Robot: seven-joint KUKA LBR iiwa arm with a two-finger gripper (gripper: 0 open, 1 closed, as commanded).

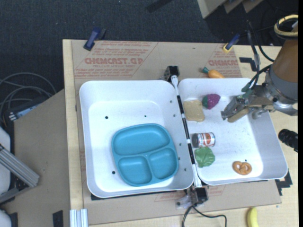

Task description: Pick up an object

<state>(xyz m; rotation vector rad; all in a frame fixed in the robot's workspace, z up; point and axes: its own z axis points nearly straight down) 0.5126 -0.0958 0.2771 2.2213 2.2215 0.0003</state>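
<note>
The claw [230, 111] is seen over the right-hand bin [270, 141], at the end of the grey arm that enters from the right. Its two fingers [227, 116] appear slightly parted, and nothing is seen between them; no object is held. The step in hand is judged to be the approach: a target is still to be reached and gripped.

Nearest to the claw, just beside its tips on the side away from the arm, a purple grape-like toy [211, 100] is found, apart from the fingers. Just beyond that, a tan bread-like slab [193, 110] lies against the bin's dividing wall. Toward the front of the bench from the claw, a small red and white can [203, 139] lies on its side near the same wall, and a green leafy toy [205, 157] sits just in front of the can. A pretzel [242, 167] rests near the front rim, well apart from the claw.

Farther off, across the divider, a blue sectioned tray [144, 153] is seen in the left-hand bin [94, 108].

The purple toy is judged the likeliest target. For the next move, the claw would need to be carried over it, lowered with the jaws straddling it, and then closed before lifting. Being small and rounded, it may slip aside if the fingers are placed off-centre.
</note>
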